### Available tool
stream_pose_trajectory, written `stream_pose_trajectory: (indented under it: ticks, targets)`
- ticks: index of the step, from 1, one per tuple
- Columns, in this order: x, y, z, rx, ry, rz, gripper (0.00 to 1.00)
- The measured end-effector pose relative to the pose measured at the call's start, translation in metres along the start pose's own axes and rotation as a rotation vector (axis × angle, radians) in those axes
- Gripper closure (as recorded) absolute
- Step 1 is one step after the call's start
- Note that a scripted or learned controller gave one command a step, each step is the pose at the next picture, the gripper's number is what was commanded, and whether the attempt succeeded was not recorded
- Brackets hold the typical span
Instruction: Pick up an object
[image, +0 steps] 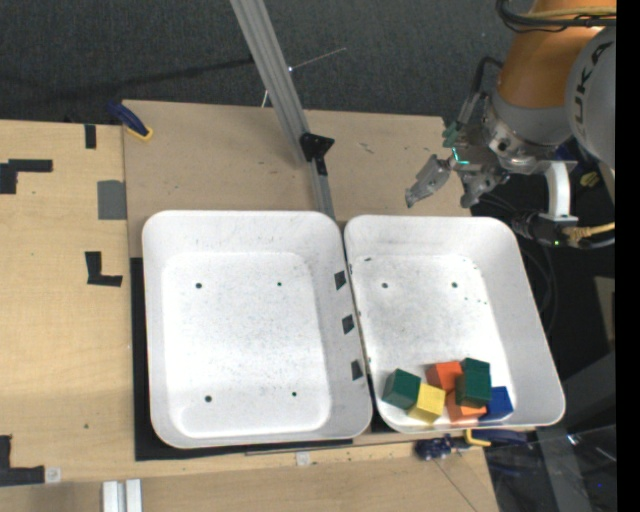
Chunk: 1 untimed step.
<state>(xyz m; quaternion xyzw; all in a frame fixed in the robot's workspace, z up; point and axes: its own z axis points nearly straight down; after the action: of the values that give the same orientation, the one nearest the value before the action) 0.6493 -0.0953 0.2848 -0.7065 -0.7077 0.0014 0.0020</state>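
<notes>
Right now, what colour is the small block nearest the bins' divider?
Green, clearest in the camera view.

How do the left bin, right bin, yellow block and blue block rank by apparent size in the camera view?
1-2. left bin and right bin: look alike, not ranked.
3-4. yellow block and blue block: both small; blue is partly hidden, so unsure.

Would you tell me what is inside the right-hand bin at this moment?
The right bin holds a cluster of small blocks at its near edge: green, yellow, orange and blue. They overlap, so any blocks beneath them are hidden.
</notes>
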Motion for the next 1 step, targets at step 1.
stream_pose_trajectory:
  ticks: [1]
  targets:
    - [0.0, 0.0006, -0.0022, -0.004, -0.001, -0.001, 0.0]
